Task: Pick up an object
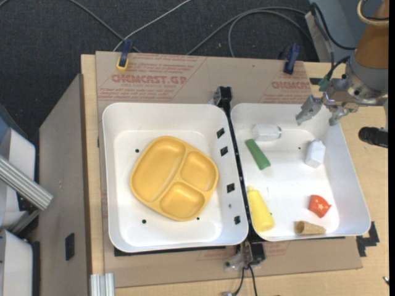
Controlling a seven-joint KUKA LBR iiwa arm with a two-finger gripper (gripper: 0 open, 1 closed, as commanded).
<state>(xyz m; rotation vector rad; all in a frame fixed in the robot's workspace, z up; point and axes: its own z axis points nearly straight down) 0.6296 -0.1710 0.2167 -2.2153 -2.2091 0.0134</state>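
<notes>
bright, even overhead light, soft shadows, white bins (pixel 117 227) slightly overexposed, focus mildly soft.

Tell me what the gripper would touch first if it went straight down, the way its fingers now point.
Probably bare floor at the top right of the right bin. The gripper hangs over that corner with fingers spread; the white block lies just in front, and depth is unclear from this slanted view.

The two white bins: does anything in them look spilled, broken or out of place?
Nothing looks spilled or broken. The yellow divided plate sits askew in the left bin. In the right bin a green stick, yellow bottle, red piece and white block lie scattered, apart from each other.
</notes>
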